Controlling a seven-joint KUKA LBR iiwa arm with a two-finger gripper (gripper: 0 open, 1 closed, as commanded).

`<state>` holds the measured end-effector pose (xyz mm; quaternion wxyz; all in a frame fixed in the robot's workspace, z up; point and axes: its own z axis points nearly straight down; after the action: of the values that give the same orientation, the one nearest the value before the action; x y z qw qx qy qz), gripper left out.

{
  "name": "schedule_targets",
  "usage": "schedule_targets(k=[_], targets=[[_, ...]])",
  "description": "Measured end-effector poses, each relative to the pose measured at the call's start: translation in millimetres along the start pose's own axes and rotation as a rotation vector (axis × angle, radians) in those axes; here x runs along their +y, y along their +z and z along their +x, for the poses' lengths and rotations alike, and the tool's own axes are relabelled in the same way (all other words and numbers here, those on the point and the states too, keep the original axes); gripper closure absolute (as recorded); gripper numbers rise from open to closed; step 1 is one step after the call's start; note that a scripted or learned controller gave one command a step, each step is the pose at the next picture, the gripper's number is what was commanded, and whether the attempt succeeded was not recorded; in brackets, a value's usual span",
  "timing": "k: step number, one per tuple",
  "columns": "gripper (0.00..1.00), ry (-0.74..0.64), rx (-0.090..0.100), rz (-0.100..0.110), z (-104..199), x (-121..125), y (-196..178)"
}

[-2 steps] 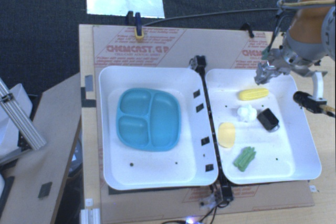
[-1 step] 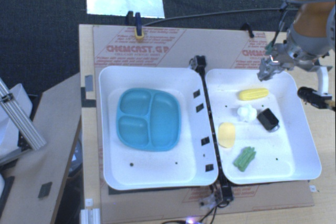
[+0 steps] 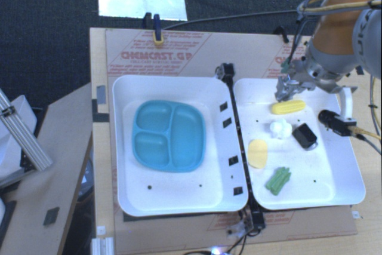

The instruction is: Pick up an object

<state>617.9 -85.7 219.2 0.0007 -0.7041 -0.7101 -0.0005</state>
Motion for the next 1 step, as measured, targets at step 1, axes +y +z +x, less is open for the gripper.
schedule_targets(k=[1], targets=[[1.00, -0.001, 0.000, -0.002, 49.3, -15.6, -11.1]])
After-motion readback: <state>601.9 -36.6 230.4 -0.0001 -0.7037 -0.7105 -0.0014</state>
